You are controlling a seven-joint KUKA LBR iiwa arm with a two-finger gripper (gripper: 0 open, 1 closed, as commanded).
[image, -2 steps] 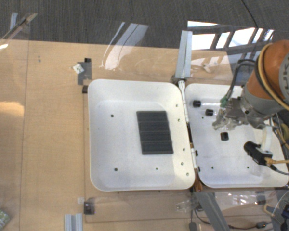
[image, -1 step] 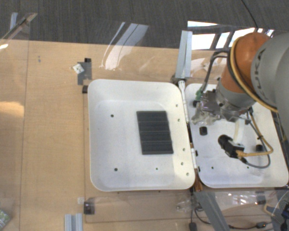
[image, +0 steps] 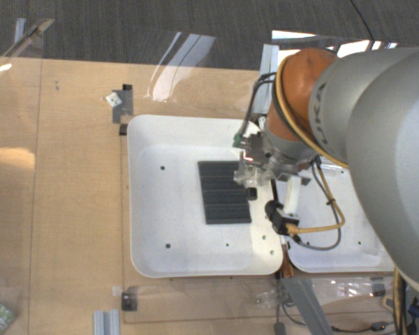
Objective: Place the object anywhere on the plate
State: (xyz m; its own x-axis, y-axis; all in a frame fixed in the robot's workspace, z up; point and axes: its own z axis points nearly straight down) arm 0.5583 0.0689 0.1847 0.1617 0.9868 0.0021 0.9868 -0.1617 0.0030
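A light wooden counter (image: 63,187) carries two shallow white plastic bins. In the left bin (image: 160,243) lies a flat, dark grey, ribbed rectangular plate (image: 222,194). The grey robot arm (image: 377,152), with its orange band, reaches in from the right, and its jaws (image: 248,180) sit over the plate's right edge. Whether they are open, or gripping any object, cannot be told.
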